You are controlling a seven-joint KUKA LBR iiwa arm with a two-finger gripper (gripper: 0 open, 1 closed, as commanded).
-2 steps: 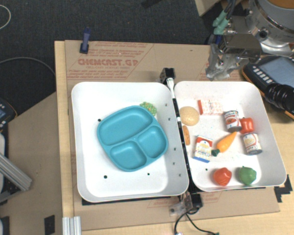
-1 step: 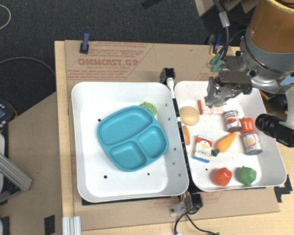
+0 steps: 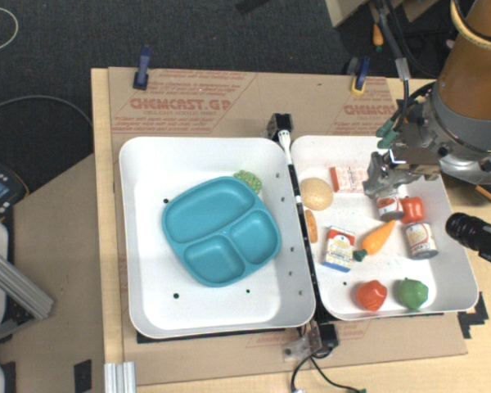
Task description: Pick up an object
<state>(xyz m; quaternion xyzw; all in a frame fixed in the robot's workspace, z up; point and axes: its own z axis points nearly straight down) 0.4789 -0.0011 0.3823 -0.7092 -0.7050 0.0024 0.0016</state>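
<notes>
arm [image 3: 475, 80]: cut off by the top and right edges
right bin [image 3: 442, 305]: far right corner hidden beneath the arm
small red can [image 3: 390, 210]: upper part covered by the gripper [image 3: 382, 185]
green lump [image 3: 248, 180]: against the far rim of the teal plate [image 3: 221, 232], too small to name; unclear whether part lies under that rim
orange strip [image 3: 311, 224]: by the bins' shared edge, kind unclear
carton [image 3: 339, 249] and white can [image 3: 420, 240]: print too small to read

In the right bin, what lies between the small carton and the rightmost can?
The carrot lies between carton and can, seen in the camera view.
</notes>
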